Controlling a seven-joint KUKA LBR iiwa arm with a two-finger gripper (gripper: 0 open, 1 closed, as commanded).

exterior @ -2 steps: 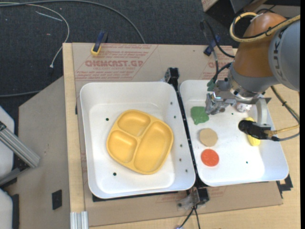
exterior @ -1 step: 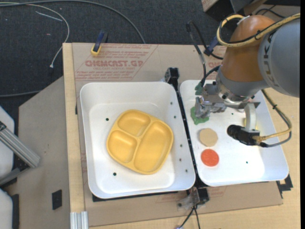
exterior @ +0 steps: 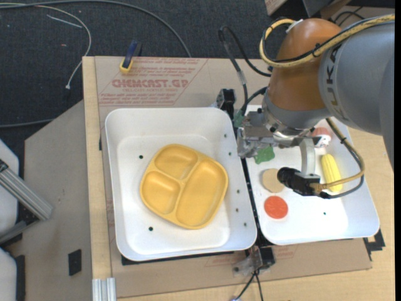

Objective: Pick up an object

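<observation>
From my remote seat I can read red print "CHEMCAST GP" on the brown protective sheet (exterior: pixel 153 80) covering the bench behind the bins, with finer red lines beneath it too small to make out.

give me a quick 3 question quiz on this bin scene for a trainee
1. True or false: the yellow divided plate lies in the right bin.
2. Which item lies nearest the right bin's front edge? A corn cob B red disc C tan disc
3. How many compartments does the plate have?

Key: 1 false, it lies in the left bin. 2 B. 3 three.
</observation>
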